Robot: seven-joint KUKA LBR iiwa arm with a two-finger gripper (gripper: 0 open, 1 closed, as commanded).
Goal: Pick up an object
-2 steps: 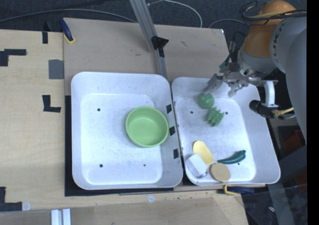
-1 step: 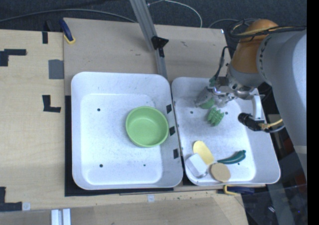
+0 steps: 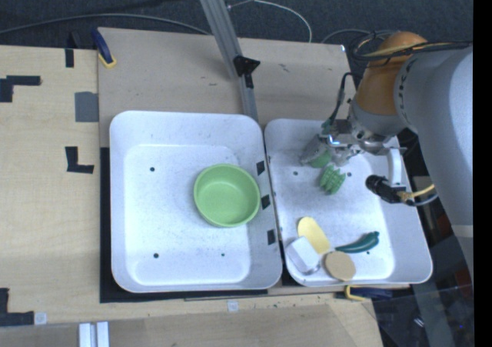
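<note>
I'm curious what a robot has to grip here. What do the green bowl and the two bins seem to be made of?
The green bowl looks like plastic: one even light-green colour, a smooth rounded rim and a soft, dull sheen. The left bin and the right bin look like moulded white plastic too, with rounded corners and a matte surface flecked with dark specks. It could be coated metal; the view cannot settle that.

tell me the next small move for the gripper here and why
Probably a short straight descent onto the green ridged object. The gripper sits in the right bin just above that object in the view, with nothing visibly between its fingers, and the other items lie far off at the bin's near edge. Its height above the object cannot be told.
</note>
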